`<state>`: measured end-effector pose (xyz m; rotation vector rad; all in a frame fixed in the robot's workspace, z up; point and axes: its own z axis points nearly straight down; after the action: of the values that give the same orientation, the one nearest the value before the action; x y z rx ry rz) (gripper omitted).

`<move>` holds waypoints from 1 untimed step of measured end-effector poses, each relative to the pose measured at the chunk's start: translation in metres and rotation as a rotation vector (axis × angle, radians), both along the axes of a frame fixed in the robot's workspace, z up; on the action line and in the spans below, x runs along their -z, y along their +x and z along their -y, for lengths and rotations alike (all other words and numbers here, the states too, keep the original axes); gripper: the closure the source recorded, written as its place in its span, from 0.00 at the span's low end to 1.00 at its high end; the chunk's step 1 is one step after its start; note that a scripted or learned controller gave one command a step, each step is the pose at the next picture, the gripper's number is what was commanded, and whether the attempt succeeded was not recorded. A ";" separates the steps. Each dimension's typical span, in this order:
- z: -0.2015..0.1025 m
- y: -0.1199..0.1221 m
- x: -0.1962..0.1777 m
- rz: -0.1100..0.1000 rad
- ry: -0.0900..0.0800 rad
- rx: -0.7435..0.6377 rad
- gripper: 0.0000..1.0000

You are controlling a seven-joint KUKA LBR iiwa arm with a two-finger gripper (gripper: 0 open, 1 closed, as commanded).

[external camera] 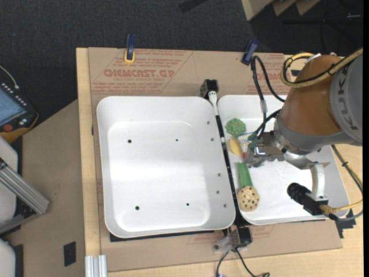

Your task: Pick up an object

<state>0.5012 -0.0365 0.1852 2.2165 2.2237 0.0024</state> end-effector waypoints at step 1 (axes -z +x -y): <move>0.062 -0.022 0.028 -0.008 0.000 0.010 1.00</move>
<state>0.4796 -0.0988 0.1569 2.2320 2.2161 -0.0064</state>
